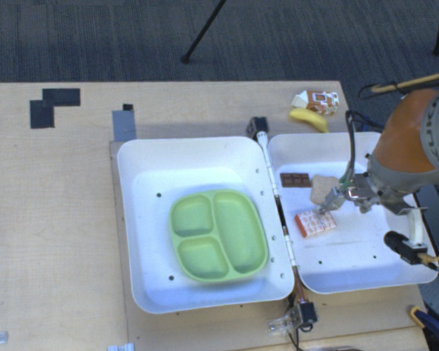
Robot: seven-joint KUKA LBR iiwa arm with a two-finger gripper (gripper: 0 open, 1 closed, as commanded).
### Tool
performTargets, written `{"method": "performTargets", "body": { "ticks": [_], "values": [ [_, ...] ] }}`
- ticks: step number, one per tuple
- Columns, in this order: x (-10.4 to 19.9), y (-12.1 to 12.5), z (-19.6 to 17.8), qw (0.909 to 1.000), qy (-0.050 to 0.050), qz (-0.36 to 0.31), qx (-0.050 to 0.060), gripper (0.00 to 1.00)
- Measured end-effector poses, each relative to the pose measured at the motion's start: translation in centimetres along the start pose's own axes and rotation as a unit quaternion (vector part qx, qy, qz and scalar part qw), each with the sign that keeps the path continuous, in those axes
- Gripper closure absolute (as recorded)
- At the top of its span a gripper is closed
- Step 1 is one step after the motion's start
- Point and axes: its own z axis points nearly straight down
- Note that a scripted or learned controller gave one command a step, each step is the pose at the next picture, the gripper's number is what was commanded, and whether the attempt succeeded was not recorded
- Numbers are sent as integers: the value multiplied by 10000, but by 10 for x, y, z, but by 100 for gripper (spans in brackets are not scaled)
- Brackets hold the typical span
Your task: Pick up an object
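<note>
The grey arm with its orange band reaches in over the right-hand shallow white plastic bin [374, 273], and its two-finger gripper [331, 201] hangs low above a small cluster of objects near that bin's left half. What the coming move turns on is how the flat red-and-white patterned packet [315, 223] lies against the tool: it sits just beside and slightly below-left of the fingertips as the camera sees it, close enough that a short drop and a small shift toward the divider would seem to bring the fingers over it. Its long axis runs at a slant, roughly lower-left to upper-right, so I judge the fingers would need to straddle the short side. Whether the fingers are spread or closed I cannot tell; they are too small and blurred against the wrist hardware, and nothing is visibly caught between them. A tan, rounded lump [322, 188] lies touching or nearly touching the gripper on its far-left side, and a dark brown rectangular bar [295, 179] lies farther up-left, apart from both. Well to the left, across the divider, the other white bin [144, 213] holds a pale green three-compartment plastic tray [218, 235].
</note>
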Motion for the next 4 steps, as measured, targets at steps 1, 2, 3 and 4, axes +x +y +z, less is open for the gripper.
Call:
{"method": "performTargets", "body": {
  "ticks": [1, 2, 3, 4],
  "values": [
    [1, 2, -11, 10000, 8, -10, -15, 100],
    [1, 2, -11, 10000, 9, -9, -13, 0],
    [2, 3, -22, 10000, 10, -19, -28, 100],
    [2, 3, -22, 10000, 10, -19, -27, 0]
  ]
}}
